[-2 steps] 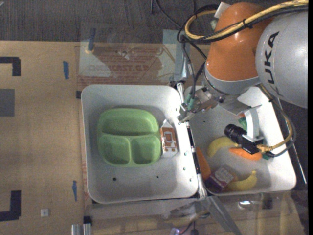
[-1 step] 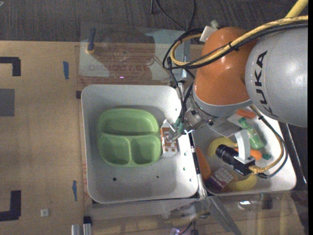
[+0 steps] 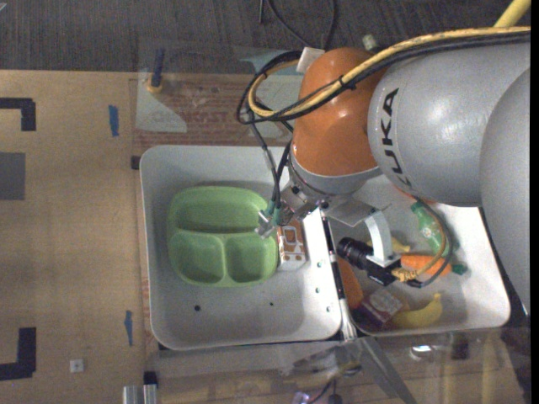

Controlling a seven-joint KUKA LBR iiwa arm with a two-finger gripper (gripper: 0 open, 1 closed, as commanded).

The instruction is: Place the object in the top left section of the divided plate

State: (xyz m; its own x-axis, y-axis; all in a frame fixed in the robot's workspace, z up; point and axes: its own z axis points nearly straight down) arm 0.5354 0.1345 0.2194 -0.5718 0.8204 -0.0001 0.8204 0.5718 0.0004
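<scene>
Gripper (image 3: 271,219) hovering at green divided plate's (image 3: 221,236) 3 o'clock rim, jaw state hard to tell, small brown-white object (image 3: 291,244) sitting just beside at its 4 o'clock; top-left section lying toward 10 o'clock.

Bench (image 3: 67,225): light wood, marked with black tape (image 3: 21,112) corners and short blue tape (image 3: 113,120) strips. Beyond its far edge, dark grey floor (image 3: 126,15) with a loose black cable (image 3: 295,7). Lighting is even and dim.
</scene>
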